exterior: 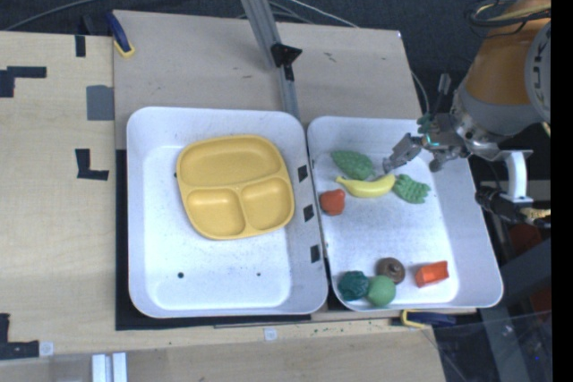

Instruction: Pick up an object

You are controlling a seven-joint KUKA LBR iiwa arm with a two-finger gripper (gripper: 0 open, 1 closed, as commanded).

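Nearby, a smooth curved yellow banana (368,186) meets bumpy greens (353,164).

One fixed camera looks down at a slant on the pale wooden table (224,49) and both shallow white bins (148,219), from moderate height.

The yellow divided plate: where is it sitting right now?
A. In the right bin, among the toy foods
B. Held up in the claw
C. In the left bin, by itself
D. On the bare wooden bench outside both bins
C. The yellow divided plate lies flat in the left bin, while the banana and the other toy foods lie in the right bin.
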